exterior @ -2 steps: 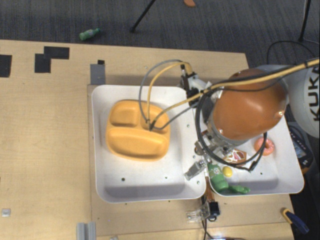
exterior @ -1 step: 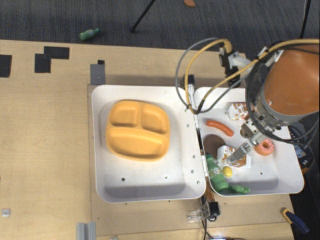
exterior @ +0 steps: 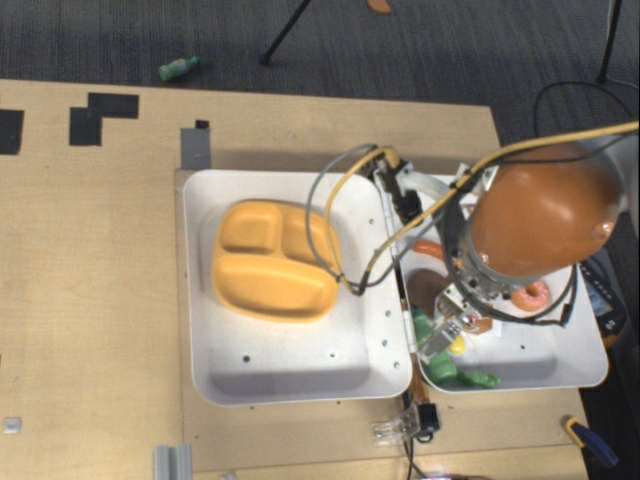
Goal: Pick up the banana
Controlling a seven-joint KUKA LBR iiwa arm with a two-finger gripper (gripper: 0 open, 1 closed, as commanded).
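Yellow banana (exterior: 457,346) sits under the gripper (exterior: 441,336) at the right bin's (exterior: 560,368) seven o'clock corner; finger state unclear; best descend centred before closing.

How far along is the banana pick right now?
Done: the arm has reached into the right bin, with the gripper low over a cluster of small items. In hand: a yellow piece, possibly the banana, sits at the gripper beside a green item; I cannot tell if it is gripped. Left: a confirmed grasp and lift. The yellow tray lies in the left bin.
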